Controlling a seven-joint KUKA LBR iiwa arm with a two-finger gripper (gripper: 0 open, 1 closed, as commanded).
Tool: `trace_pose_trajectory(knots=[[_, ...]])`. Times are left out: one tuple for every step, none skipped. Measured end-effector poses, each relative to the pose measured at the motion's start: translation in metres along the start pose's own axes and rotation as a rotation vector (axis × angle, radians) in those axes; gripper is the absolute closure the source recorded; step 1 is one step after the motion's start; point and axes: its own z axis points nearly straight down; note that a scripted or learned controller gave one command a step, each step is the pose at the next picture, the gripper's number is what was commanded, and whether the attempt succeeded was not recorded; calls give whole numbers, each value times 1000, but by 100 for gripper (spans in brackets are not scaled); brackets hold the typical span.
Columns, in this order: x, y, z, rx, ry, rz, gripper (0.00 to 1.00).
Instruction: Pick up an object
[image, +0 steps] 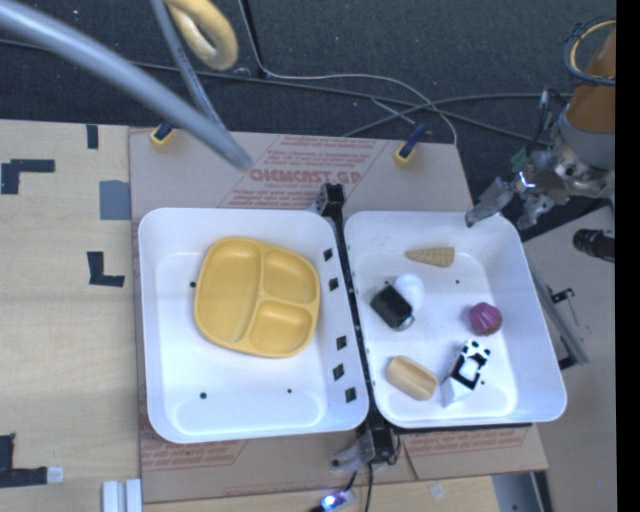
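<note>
My gripper (500, 200) hovers off the right bin's (535, 300) two o'clock corner; I cannot tell its jaw state. Nothing is chosen yet. The purple ball (485, 318) at three o'clock looks smooth and round, so I judge it could roll from a pinch. The tan cone (430, 257) at twelve tapers and may slip. The black-and-white cup (397, 301) at centre and the tan rounded block (411, 377) at six look easier.

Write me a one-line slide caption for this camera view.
Gripper poised over the right bin's far corner, above a cone, purple ball and bread roll; yellow tray fills the left bin.
</note>
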Motion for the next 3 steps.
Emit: trace_pose_trajectory(knots=[[1,2,-10,-14,-3,-4,0],[9,0,38,-11,-4,-4,0],[8,6,100,-9,-4,-5,0]])
